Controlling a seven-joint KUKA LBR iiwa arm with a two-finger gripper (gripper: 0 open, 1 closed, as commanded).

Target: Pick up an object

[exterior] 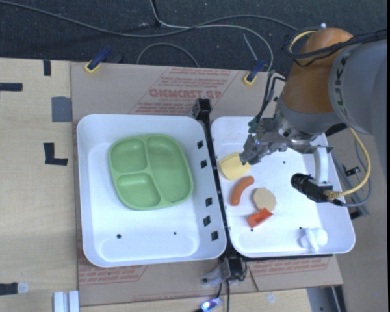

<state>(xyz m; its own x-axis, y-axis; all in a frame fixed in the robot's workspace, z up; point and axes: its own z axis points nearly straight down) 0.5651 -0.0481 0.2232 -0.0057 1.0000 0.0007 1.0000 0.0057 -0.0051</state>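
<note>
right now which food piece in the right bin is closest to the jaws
The pale yellow piece, right at the gripper; the orange sausage and tan round piece lie farther away.

Both white bins (pixel 94 194) read as smooth plastic with a soft sheen, and the green divided plate (pixel 149 171) in the left one looks like matt plastic. Under them sits a flat brown cardboard sheet (pixel 175 90), dull, printed in red. The bench (pixel 26 187) shows pale wood-toned board, matt. Up on the arm, the orange band (pixel 315 70) gleams glossy, the grey casing (pixel 367 83) smooth and satin
</note>
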